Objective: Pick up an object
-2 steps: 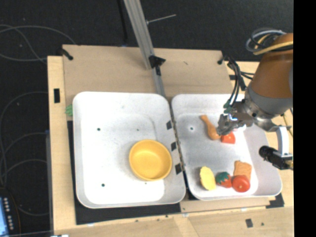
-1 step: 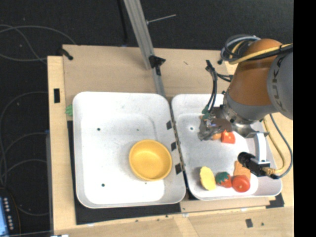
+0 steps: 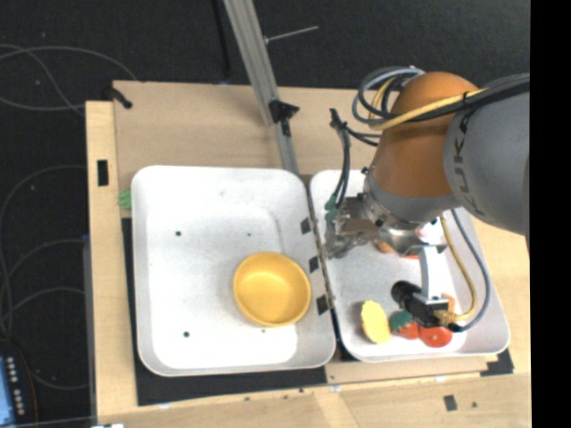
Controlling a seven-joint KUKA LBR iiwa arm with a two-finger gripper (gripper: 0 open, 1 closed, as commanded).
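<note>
1. The gripper (image 3: pixel 343 230) hangs low over the near-left part of the right bin (image 3: pixel 486 341), close to the wall it shares with the left bin (image 3: pixel 161 194)
2. The small objects (image 3: pixel 406 321), among them a yellow piece (image 3: pixel 376 321) and red ones, lie toward the front of the right bin, down and to the right of the gripper in the camera view, near but apart from it
3. A yellow bowl (image 3: pixel 271 289) sits in the left bin, across the wall
4. The wrist covers the tool, so I cannot tell its state, or whether it holds anything
</note>
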